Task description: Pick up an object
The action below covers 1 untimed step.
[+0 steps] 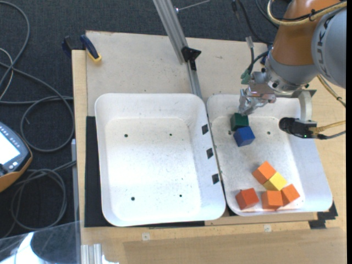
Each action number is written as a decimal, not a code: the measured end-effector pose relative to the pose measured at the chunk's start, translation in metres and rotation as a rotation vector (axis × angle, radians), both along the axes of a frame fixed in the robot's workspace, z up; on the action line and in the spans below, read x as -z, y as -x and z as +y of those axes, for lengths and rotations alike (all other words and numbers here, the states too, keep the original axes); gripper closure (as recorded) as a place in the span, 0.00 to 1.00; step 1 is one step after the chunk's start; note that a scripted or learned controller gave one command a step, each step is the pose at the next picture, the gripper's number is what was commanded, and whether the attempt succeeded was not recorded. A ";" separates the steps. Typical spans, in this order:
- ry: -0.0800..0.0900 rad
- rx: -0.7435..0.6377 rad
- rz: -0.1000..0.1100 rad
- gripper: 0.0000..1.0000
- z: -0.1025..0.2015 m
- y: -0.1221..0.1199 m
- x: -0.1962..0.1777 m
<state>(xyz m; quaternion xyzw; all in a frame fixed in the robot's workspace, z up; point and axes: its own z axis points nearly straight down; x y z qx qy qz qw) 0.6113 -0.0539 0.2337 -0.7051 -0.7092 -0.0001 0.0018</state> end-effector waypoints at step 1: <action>0.000 -0.001 -0.002 1.00 0.058 -0.009 0.008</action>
